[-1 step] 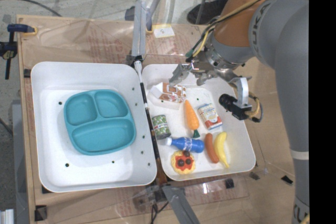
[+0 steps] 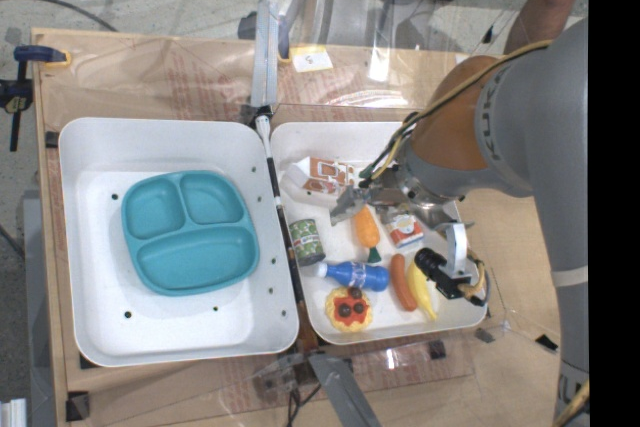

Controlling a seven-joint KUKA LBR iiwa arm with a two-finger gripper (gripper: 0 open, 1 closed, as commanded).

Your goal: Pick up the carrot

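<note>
The carrot is orange with a green top and lies in the middle of the right bin, its green end pointing toward the front. My gripper hangs directly over the carrot's far end, at or just above it. The grey arm with its orange band reaches in from the right and hides the bin's far right part. The view does not show whether the carrot is gripped.
Around the carrot lie a green can, a blue bottle, a pizza slice toy, a red sausage, a banana, a small red-and-white carton and a printed packet. The left bin holds a teal divided plate.
</note>
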